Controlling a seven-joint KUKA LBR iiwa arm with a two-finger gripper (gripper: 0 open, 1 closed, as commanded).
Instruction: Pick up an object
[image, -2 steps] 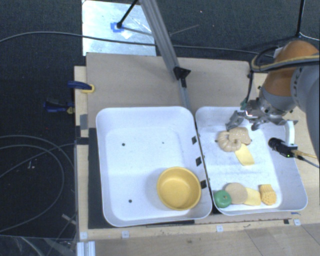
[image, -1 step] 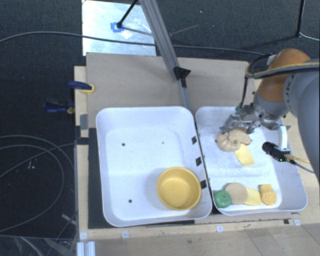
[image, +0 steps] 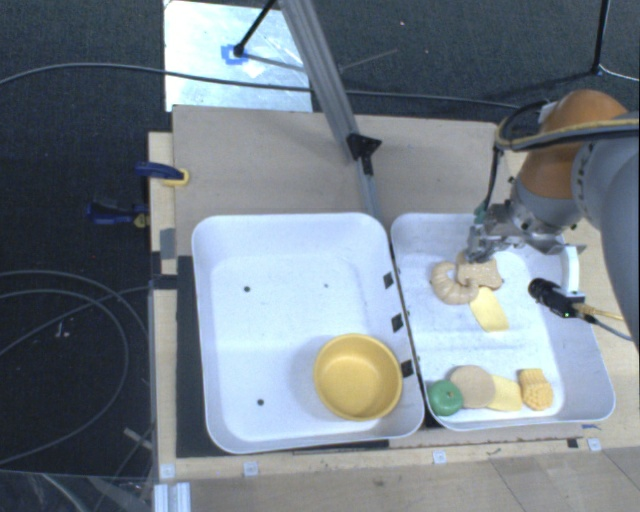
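Beige and curled like a croissant, the toy pastry (image: 455, 281) lies in the upper middle of the right-hand bin (image: 590, 380), and the gripper (image: 481, 246) sits low right at its upper right end, seemingly touching it. How the tool is set cannot be told from this slant. It looks like the reaching or closing step of a pick, and the next move calls for a firm hold before a straight lift. A pale yellow wedge (image: 489, 311) lies just beside the pastry, so a sloppy grasp could nudge it. The left-hand bin (image: 250, 250) holds 1 yellow bowl (image: 358, 375). Both bins rest on a tan bench (image: 260, 160) over dark carpet (image: 70, 130) with loose cables.
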